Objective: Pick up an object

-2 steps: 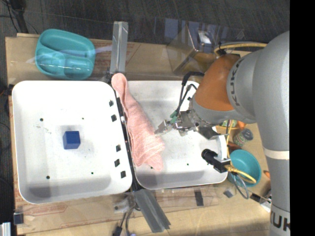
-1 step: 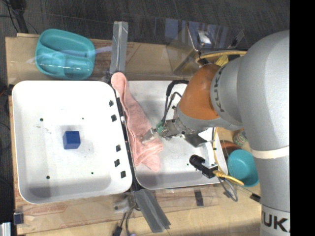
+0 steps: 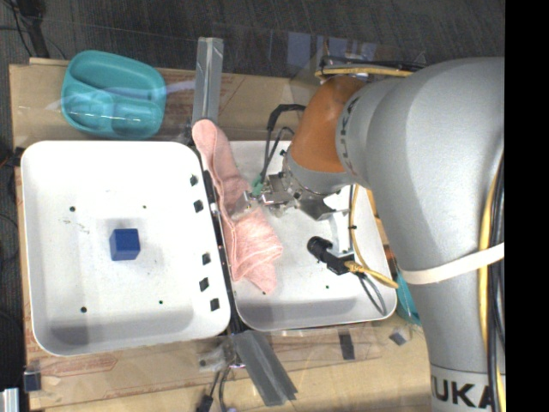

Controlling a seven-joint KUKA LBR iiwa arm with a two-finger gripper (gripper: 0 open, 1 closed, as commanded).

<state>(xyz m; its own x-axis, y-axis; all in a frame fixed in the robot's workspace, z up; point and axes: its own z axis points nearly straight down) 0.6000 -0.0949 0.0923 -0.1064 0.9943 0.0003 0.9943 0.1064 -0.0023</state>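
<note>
A pink cloth (image 3: 238, 217) lies along the left wall of the right bin (image 3: 300, 312), draped from the bin's top rim down to its floor. My gripper (image 3: 260, 194) is low in the right bin, right against the cloth's middle; the wrist hides the fingertips. A small blue cube (image 3: 125, 244) sits on the floor of the left bin (image 3: 51, 196), far from the gripper.
A teal plastic container (image 3: 112, 93) rests on the bench behind the left bin. My grey arm with its orange band (image 3: 319, 136) covers the right bin's right side. A black cable connector (image 3: 328, 254) hangs over the right bin's floor.
</note>
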